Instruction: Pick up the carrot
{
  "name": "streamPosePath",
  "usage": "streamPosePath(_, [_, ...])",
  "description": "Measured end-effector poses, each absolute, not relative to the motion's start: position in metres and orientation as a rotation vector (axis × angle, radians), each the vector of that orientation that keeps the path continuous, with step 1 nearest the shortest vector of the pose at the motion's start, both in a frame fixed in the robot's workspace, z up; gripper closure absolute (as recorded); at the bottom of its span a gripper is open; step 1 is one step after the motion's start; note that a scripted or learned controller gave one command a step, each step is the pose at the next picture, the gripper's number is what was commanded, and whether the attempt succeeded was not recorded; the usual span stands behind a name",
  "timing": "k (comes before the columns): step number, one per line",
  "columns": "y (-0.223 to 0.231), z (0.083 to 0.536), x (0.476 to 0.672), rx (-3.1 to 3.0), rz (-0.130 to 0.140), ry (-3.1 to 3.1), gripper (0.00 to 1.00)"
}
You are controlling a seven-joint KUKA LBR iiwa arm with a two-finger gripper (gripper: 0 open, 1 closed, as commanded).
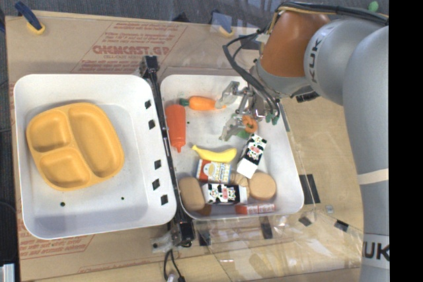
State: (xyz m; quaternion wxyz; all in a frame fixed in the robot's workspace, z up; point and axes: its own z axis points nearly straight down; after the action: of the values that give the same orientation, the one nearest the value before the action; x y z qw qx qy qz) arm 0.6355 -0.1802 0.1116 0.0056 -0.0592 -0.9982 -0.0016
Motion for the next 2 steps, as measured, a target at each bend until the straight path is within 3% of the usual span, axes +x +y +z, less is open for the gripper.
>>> streamPosePath(1, [-0.167,0.093,0.651,-0.76,0.0,-3.052,0.0])
streamPosePath(2, [-0.117,0.094,0.642,-1.576,0.027,-2.724,0.0])
